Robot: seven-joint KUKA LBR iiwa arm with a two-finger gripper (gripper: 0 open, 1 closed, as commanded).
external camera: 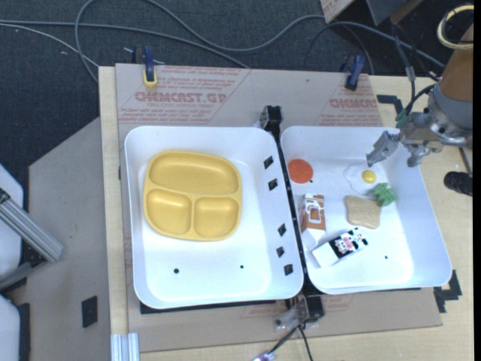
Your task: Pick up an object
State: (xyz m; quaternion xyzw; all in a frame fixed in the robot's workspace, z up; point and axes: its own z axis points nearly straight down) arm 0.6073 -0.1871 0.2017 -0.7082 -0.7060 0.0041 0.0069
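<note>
Nearest the front edge, in my right-hand white plastic bin (421, 265), lies a small white carton printed with a black-and-white cow pattern (340, 247), tilted, close to the divider between the bins. Just beyond it sit a small orange-and-white printed packet (313, 212) and, to its right, a tan slice of toy bread (364, 212). A green leafy toy piece (385, 195) touches the far right corner of the bread. Farther back, a toy fried egg, white with a yellow yolk (366, 177), rests near the middle of the bin, and a flat round orange disc (301, 171) lies toward the divider.

In the left white plastic bin (150, 277) a yellow three-compartment plastic plate (193, 195) lies flat in the far half.

My two-finger gripper (398, 150) hangs over the far right part of the right bin, above and just behind the egg. Its two grey fingers (379, 149) stand spread apart with nothing between them. Whether they touch the bin floor I cannot tell.

Behind the bins, a brown printed cardboard sheet (188, 96) is held by a blue-and-yellow clamp (149, 65) and a blue clamp (354, 71), with grey cables (225, 43) looping across the dark floor beyond.
</note>
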